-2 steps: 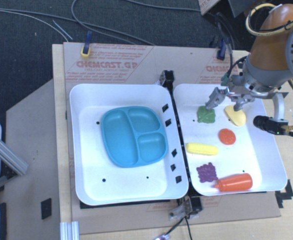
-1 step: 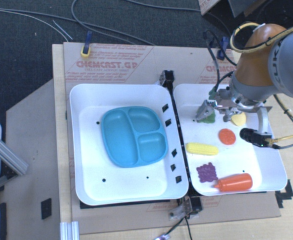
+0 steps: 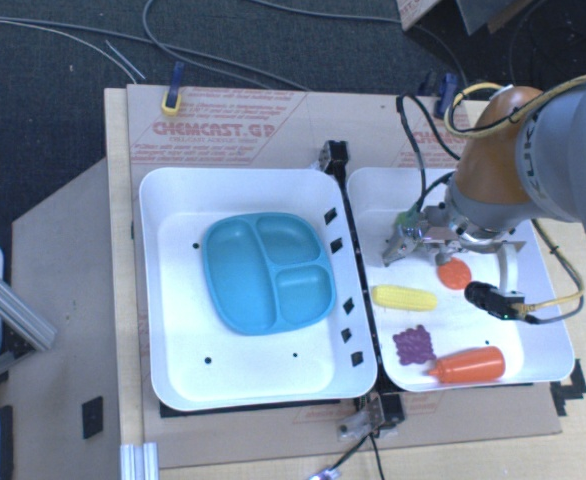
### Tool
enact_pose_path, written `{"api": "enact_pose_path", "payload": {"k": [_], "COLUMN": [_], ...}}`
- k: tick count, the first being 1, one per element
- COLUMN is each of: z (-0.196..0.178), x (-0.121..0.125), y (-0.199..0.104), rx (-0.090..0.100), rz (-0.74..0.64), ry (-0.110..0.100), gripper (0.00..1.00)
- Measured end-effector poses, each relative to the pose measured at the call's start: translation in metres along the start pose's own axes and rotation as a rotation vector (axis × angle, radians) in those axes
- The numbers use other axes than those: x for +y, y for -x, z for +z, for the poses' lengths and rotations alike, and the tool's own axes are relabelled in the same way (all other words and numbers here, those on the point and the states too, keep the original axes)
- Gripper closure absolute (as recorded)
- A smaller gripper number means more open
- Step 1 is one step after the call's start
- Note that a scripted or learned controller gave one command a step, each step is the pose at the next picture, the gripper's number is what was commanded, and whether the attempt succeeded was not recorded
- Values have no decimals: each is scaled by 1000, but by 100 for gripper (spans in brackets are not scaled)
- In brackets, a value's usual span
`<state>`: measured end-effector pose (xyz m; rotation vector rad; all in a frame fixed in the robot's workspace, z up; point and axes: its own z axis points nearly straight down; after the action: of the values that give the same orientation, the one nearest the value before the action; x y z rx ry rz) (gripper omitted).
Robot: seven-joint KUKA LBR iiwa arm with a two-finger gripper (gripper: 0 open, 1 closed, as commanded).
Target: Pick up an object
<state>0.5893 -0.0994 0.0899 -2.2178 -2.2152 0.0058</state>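
Spanning bench [image 3: 223,118]: 2 white bins [image 3: 173,348]

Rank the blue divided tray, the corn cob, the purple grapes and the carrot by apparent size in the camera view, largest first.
1. Blue divided tray
2. Carrot and corn cob: look about alike, so unranked
3. Purple grapes

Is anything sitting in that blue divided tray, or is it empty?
Empty. The blue tray in the left bin shows bare compartments; the corn, carrot and grapes lie in the right bin.

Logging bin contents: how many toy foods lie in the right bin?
4: corn mid-bin, purple grapes below it, carrot at the lower edge, orange ball beside the claw. The arm may hide more.
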Motion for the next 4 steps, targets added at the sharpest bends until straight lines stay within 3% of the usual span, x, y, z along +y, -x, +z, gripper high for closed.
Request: {"api": "enact_pose_path", "payload": {"k": [1, 2, 4], "z": [5, -6, -122], "x": [0, 1, 1], "y": [0, 0, 8], "rx": [0, 0, -3], "rz": [-1, 0, -2], "ry": [4, 7, 15], "gripper": [0, 100, 100]}}
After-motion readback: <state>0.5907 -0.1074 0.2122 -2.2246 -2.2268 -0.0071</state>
